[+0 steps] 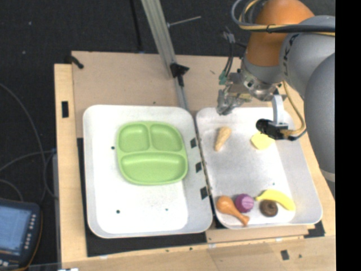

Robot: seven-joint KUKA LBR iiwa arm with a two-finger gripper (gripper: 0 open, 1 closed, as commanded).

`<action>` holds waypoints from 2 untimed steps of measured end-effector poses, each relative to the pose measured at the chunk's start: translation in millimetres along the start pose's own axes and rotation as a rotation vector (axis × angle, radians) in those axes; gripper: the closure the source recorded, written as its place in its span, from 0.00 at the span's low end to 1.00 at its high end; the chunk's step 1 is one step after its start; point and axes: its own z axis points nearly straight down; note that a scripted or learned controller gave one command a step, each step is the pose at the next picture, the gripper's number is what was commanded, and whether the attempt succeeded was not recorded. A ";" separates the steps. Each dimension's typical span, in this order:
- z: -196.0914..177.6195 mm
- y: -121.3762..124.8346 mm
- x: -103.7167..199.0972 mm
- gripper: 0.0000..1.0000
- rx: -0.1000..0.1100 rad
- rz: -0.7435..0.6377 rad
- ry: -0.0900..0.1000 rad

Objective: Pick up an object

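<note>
The tool hangs over the right bin at its 11 o'clock corner, above a pale cone; a green tray lies in the left bin.

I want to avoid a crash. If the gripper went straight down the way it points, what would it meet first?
Probably the right bin's bare floor near its far left corner; the gripper hangs there, with the beige piece nearer the camera. Depth is uncertain.
</note>
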 end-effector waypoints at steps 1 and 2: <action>-12.3 -11.2 44.2 1.00 -0.001 0.000 0.000; -27.7 -16.0 94.5 1.00 -0.003 -0.001 0.001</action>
